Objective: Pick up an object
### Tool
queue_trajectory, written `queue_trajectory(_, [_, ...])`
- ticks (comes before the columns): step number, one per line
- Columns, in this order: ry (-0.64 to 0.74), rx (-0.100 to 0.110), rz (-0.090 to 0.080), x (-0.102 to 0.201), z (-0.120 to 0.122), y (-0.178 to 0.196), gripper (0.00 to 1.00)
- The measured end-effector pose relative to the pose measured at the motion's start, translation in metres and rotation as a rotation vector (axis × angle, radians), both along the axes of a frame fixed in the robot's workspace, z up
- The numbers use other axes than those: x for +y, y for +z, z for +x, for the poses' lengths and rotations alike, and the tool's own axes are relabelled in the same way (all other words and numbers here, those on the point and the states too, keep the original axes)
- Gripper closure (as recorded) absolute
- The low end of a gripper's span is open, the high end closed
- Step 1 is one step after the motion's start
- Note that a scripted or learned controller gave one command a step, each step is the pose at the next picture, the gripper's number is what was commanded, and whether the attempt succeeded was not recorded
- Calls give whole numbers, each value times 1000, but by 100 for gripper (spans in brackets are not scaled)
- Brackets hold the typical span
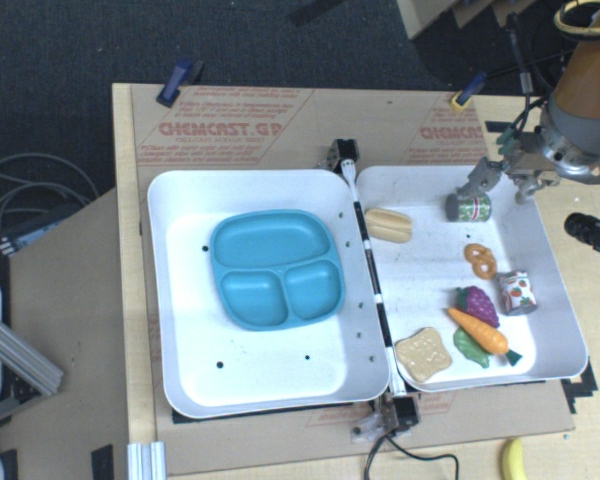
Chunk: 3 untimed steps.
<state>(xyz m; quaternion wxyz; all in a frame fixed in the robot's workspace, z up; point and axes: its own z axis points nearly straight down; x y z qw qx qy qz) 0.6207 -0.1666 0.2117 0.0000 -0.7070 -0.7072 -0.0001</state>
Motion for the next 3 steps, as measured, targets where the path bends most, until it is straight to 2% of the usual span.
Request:
queue_trajectory(1, [0, 4, 0, -24, 41, -113, 0])
queue_trajectory(2, [1, -3, -3, -24, 43, -100, 100])
queue_trajectory(3, [1, 2, 2, 45, 46, -93, 100])
